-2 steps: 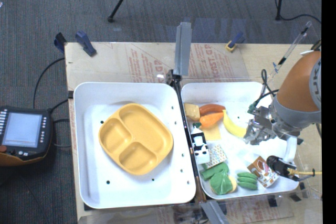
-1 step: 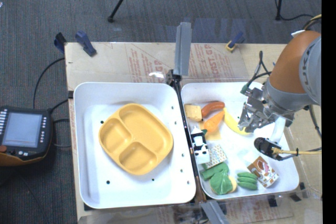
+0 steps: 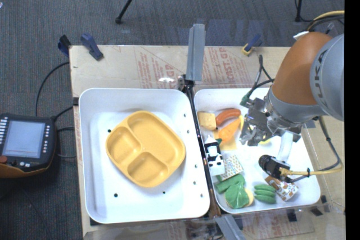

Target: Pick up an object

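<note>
My gripper [image 3: 254, 136] hangs over the middle of the right bin [image 3: 313, 177], just to the right of an orange wedge [image 3: 229, 132]. Behind the wedge lie an orange sausage-shaped toy [image 3: 228, 114] and a pale yellow piece [image 3: 207, 120]. Nearer the front are a black-and-white toy [image 3: 212, 155], a patterned cube [image 3: 232, 166], green leafy toys [image 3: 238, 195] and a green pod piece [image 3: 264, 193]. A small printed box [image 3: 284, 190] lies at the front right. I see nothing clearly held, and the arm's body hides the bin's far right part.
The left bin [image 3: 95, 121] holds a yellow divided plate [image 3: 145, 148]. A grey post [image 3: 196, 53] stands at the back between the bins. A dark cylinder with a yellow cable [image 3: 270, 164] sits under the wrist. A handheld controller [image 3: 23, 143] lies off the bench's left.
</note>
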### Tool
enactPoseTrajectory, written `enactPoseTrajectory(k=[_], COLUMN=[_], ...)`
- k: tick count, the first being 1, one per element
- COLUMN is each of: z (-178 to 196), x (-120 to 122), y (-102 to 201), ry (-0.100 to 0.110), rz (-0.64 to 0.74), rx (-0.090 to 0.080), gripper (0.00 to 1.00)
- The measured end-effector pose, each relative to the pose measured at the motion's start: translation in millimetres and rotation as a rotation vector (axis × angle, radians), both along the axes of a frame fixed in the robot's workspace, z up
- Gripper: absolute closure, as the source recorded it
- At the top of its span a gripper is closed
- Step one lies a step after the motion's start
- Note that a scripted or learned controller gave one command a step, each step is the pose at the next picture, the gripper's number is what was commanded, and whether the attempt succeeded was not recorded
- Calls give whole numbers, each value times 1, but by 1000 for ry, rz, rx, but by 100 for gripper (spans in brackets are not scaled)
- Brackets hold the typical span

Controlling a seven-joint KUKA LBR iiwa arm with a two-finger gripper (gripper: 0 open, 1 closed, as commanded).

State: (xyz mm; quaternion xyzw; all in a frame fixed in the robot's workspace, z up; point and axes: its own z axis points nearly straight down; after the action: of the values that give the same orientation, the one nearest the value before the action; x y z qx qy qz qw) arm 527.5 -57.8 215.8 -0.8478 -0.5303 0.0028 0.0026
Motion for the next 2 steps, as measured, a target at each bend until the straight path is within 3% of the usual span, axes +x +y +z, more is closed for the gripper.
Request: enactPoseTrajectory(k=[1, 2], z=[-63, -27], x=[-55, -52], y=[-54, -93], ry=[8, -2], rz=[-77, 293], rx=[0, 2], gripper=[100, 100])
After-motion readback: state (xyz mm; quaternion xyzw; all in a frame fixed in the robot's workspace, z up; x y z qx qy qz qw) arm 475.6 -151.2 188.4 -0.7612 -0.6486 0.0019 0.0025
